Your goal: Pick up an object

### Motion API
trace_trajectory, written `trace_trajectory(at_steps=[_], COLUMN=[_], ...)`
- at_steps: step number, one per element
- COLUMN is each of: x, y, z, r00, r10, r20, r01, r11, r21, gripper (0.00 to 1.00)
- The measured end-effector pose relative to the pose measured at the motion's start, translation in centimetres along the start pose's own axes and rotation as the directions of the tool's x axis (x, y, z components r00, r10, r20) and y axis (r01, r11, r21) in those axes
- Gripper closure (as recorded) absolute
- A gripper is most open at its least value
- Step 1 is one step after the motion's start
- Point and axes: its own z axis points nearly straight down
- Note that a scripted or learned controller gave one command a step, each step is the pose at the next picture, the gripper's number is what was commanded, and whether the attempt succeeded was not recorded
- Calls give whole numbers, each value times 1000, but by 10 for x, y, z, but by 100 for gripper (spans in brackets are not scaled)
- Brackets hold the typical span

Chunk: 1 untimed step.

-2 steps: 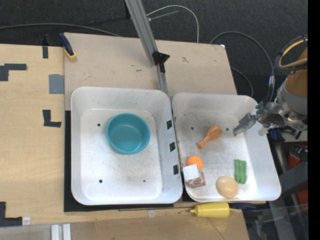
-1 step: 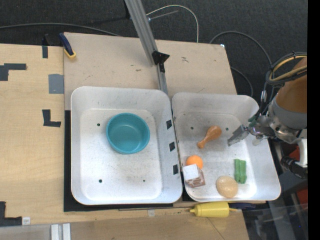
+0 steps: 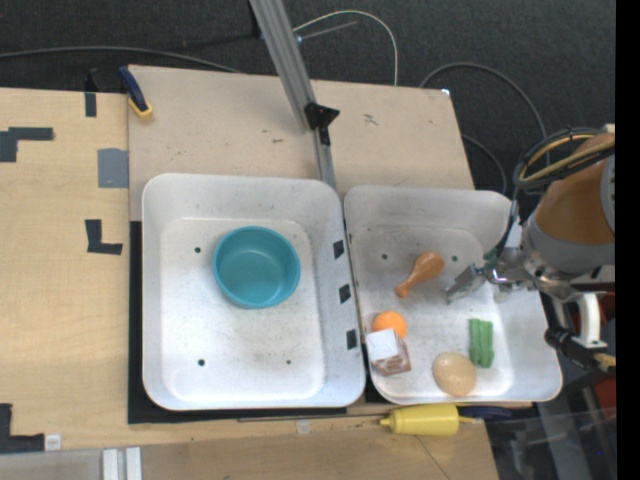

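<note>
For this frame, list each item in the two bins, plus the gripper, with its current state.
teal bowl: upright in the left bin, nothing visible inside.
chicken drumstick: lying in the right bin, free.
orange ball: resting against the small box.
small box: lying near the divider.
green piece: lying flat.
beige egg: resting near the front rim.
gripper: low over the right bin, holding nothing.

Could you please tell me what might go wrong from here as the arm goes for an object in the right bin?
The gripper hovers between the chicken drumstick and green piece, so it may close on nothing. The orange ball and small box touch, so grasping one could knock the other.
</note>
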Motion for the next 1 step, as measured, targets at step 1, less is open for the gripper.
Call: trace_trajectory(at_steps=[1], x=[1], y=[1], z=[-13], r00=[1000], r10=[-2], r20=[0], r01=[2], r11=[1000], r21=[-4], gripper=[100])
